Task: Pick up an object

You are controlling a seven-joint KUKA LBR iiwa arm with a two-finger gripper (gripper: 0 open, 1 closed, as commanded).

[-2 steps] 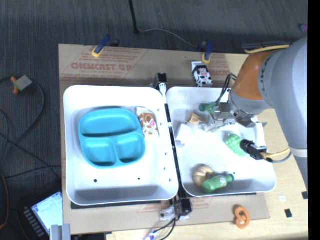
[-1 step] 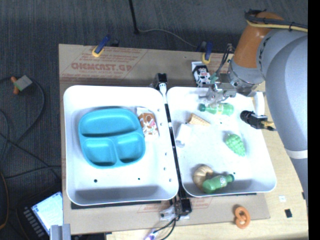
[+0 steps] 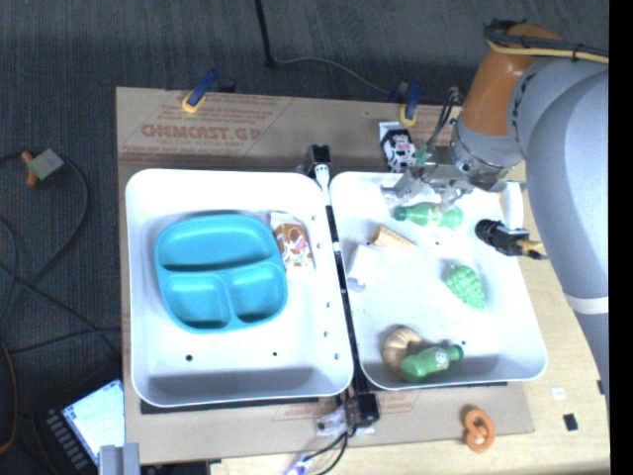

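Two white bins sit side by side on the table (image 3: 198, 127). Down in the right bin (image 3: 514, 344), the gripper (image 3: 427, 188) hovers just above a green bottle (image 3: 427, 215); whether its fingers are spread or closed cannot be told.

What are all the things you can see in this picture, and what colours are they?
Bins: 2, white, side by side on the bench; left bin, right bin.
Divided plate: 1, blue, in the left bin.
Small packet: 1, brown and white, left bin, beside the plate.
Green bottle: 1, at the back of the right bin, under the gripper.
Cone: 1, tan, right bin, near the back.
Bumpy green toy: 1, middle of the right bin.
Second green bottle: 1, front of the right bin.
Round tan thing: 1, touching that bottle.
Pretzel: 1, orange, on the bench in front of the right bin.
Clamps: 2, blue and yellow, on the board's back edge.
Gripper: 1, grey, over the right bin's back.
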